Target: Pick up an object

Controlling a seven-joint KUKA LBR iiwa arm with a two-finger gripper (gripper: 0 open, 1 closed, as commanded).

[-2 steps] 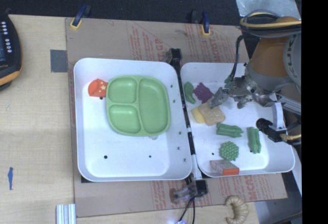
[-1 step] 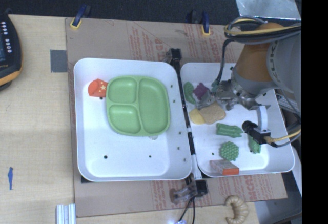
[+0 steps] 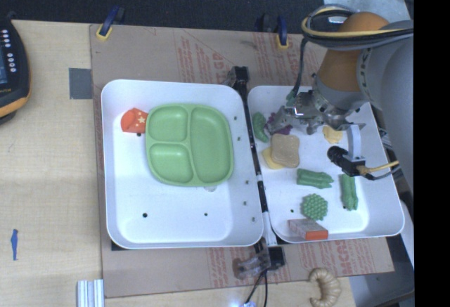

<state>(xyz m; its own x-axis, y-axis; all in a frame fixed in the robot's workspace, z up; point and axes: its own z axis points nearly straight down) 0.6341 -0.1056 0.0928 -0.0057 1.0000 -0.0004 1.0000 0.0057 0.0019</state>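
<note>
My gripper (image 3: 294, 116) low in right bin (image 3: 394, 218), near its far-left part. Whether it grips something, I cannot tell. Nearest thing: tan bread slice (image 3: 285, 149), just beside gripper on near side, lying flat over yellow piece (image 3: 271, 159). I judge next move is short shift toward camera, then descent.

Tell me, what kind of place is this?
Probably a robot testing lab: a grey arm with an orange band reaches over two shallow white bins of toy food, on cardboard held by blue clamps.
</note>
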